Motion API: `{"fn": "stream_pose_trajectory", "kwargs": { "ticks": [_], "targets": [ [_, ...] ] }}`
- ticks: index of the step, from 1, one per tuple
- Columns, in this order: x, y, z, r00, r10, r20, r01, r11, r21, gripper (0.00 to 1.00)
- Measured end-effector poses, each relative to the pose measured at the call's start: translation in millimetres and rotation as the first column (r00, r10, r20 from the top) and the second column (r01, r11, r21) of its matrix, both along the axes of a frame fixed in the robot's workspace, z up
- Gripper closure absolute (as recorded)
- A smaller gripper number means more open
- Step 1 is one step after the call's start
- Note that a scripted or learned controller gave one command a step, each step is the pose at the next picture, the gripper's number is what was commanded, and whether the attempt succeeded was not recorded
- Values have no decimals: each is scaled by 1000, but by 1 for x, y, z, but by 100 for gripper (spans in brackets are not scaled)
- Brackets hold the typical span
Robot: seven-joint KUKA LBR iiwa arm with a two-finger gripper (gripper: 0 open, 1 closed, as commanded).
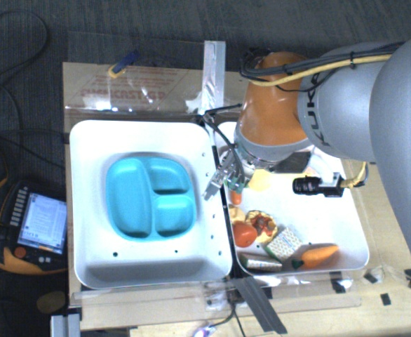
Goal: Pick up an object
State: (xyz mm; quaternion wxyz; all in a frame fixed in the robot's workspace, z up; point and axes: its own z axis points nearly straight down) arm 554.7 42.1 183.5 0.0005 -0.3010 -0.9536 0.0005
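Approach step: gripper (228, 176) hovers above the right bin (346, 220), at its left wall, over a tomato (244, 234). Finger opening cannot be told. Next: descend, grasp.

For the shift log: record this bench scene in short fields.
left bin: holds a blue divided tray
right bin: toy food heaped at near-left corner, including a tomato and a carrot
arm: reaches in from the right
gripper: low over the wall between the bins
held object: none seen
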Motion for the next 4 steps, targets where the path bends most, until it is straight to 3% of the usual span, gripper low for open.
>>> {"fn": "stream_pose_trajectory", "kwargs": {
  "ticks": [1,2,3,4],
  "targets": [
    [-13,-21,10,993,120,1,-120,993,-1,100],
    [-71,-21,0,998,63,0,-63,998,-1,100],
    [-71,25,3,990,140,-1,-140,990,0,100],
    [-72,58,-1,958,-285,-2,285,958,-3,100]
  ]
}}
